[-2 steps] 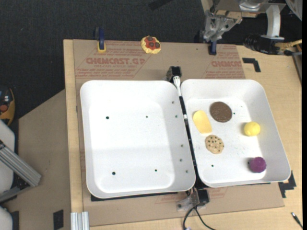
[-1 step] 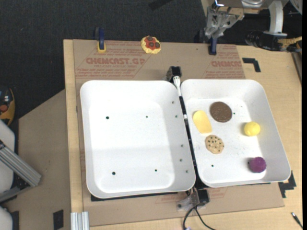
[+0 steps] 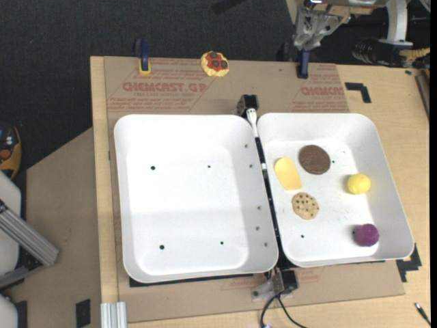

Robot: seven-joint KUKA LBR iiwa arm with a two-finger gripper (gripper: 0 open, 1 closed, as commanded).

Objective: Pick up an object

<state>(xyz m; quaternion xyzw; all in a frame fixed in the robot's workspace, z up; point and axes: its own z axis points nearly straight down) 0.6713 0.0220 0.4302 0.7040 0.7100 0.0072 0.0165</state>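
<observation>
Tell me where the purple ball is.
The purple ball lies in the right bin, near its front right corner, below the yellow ball and right of the cookie.

Five items are sitting in the right bin [image 3: 382, 241]: wafer [image 3: 287, 173] and disc [image 3: 315, 159] toward the far edge, cookie [image 3: 305, 206] centrally, two balls [image 3: 358, 184] [image 3: 367, 234] along the right side.

Gripper [image 3: 311, 38] hangs at top right, pointing down, arm above.

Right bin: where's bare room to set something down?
In the right bin, bare floor lies along the back wall above the brown disc and at the front left below the cookie. Crowded mid-bin around the yellow block.
</observation>
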